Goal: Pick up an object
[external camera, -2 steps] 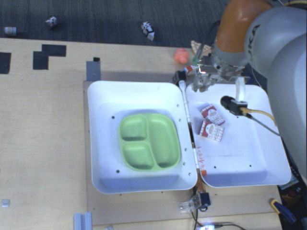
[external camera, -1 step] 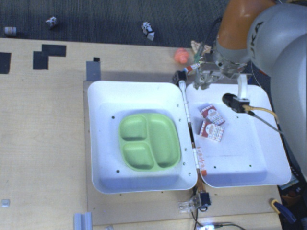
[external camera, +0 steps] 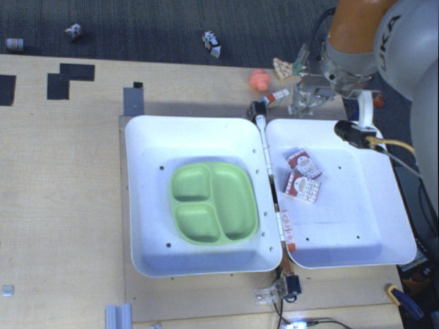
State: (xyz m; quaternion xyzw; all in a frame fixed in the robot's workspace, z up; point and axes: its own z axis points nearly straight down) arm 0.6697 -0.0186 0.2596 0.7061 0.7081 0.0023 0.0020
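Bring the gripper [external camera: 310, 100], whose jaws' state you cannot tell, from the right bin's [external camera: 357, 218] far rim squarely over the two red-and-white packets [external camera: 302, 175].

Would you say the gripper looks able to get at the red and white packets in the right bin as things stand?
Probably yes: the packets lie uncovered on the right bin floor, away from its walls, and the gripper hangs just beyond the bin's far rim.

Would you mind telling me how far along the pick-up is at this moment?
Nothing looks done yet. The two red-and-white packets lie in the right bin, and the green tray sits in the left bin. The gripper is up beyond the right bin's far edge, over the bench, with nothing visibly between its fingers. Left to do: move over an object, descend, grasp and lift it.
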